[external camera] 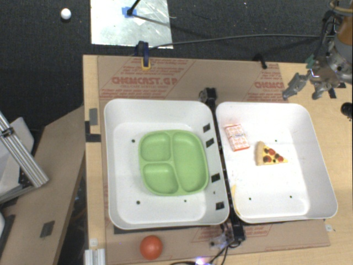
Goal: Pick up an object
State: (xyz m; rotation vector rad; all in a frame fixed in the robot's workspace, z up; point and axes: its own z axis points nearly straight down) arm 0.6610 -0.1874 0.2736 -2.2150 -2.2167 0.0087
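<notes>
In the right bin (pixel 309 164) lie a pizza slice toy (pixel 268 154) and a small pink-and-white packet (pixel 236 137), side by side near the bin's far left part. My gripper (pixel 309 87) hangs above the bench beyond the right bin's far right corner, well apart from both objects. Its two fingers (pixel 294 85) are spread apart with nothing between them. The left bin (pixel 118 148) holds a green divided plate (pixel 173 162).
A red-orange ball (pixel 151 247) rests on the bench in front of the left bin. Black clips sit along the seam between the bins. A silver sheet (pixel 130 15) and a small white ball (pixel 66 14) lie on the dark floor beyond the bench.
</notes>
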